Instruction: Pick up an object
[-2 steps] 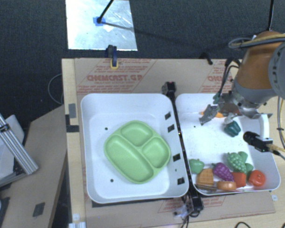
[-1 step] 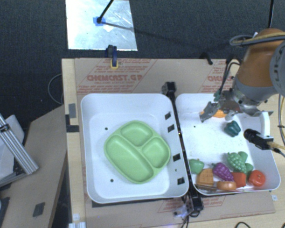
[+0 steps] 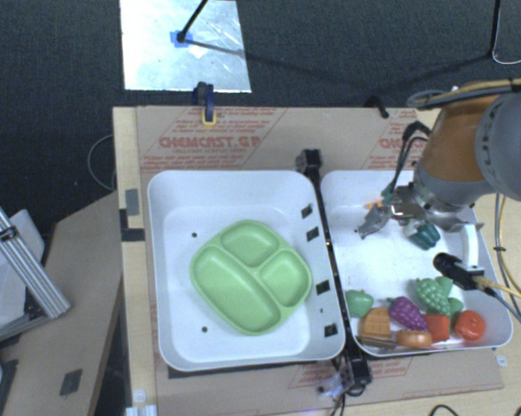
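Toy food lies heaped at five o'clock in the right bin: purple grapes (image 3: 407, 312), green grapes (image 3: 434, 294), a tomato (image 3: 470, 325), a carrot (image 3: 413, 337)

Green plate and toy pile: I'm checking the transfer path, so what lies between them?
In the camera view, the bins' adjoining walls separate the green plate from the toy pile.

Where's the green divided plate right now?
The green divided plate lies in the left white bin, roughly centred on its floor. It sits across the divider from the right bin, where the toy food pile is.
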